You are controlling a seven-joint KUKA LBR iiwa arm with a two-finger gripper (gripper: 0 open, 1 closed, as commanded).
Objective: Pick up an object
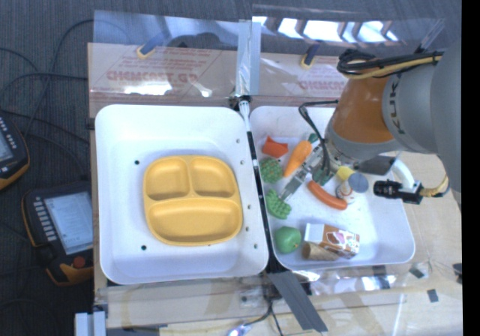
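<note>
Care is needed here, operator: the tool (300,177) sits low in the right white plastic bin (397,248) over the orange plastic carrot (298,157), its state I cannot tell, so you should close only when the carrot is truly centred, away from the green leafy toy (278,205).

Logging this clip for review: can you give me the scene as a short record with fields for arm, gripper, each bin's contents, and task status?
arm: grey KUKA arm with orange band, over the right bin
gripper: two-finger gripper, low among the toy food; grasp unclear
left bin: yellow three-compartment plastic tray
right bin: orange toy carrot, red toy sausage, round green toy fruit, small printed carton, green leafy toy pieces
task status: no object visibly lifted
</note>
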